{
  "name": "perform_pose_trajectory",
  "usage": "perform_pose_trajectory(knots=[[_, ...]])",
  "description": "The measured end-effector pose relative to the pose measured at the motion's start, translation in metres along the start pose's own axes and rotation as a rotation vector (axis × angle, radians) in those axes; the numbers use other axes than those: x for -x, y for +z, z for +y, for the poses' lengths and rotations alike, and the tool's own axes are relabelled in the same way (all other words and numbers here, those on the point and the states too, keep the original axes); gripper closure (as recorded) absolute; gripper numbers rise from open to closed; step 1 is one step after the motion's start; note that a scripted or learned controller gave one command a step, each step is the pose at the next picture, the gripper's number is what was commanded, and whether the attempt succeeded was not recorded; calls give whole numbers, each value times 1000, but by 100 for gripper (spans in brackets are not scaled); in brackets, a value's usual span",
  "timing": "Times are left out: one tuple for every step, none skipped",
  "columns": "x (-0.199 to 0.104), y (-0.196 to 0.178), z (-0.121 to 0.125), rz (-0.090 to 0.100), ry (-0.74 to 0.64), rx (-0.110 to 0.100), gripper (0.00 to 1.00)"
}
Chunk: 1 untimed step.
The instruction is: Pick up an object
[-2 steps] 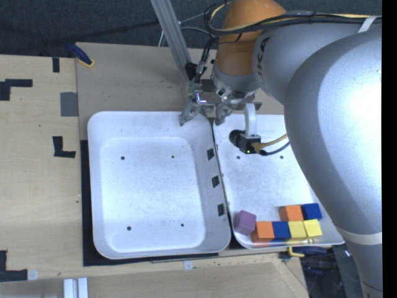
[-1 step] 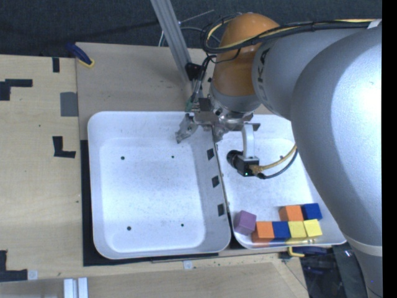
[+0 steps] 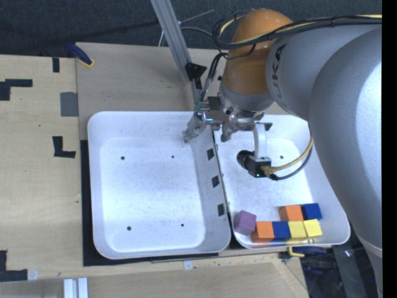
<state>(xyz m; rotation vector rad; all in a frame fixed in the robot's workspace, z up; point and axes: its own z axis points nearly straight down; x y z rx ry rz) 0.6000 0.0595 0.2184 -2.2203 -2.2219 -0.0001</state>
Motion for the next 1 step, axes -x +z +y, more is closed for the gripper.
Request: perform_pose_trajectory(knots=[[-15, 28, -9, -2, -1, -5, 0]])
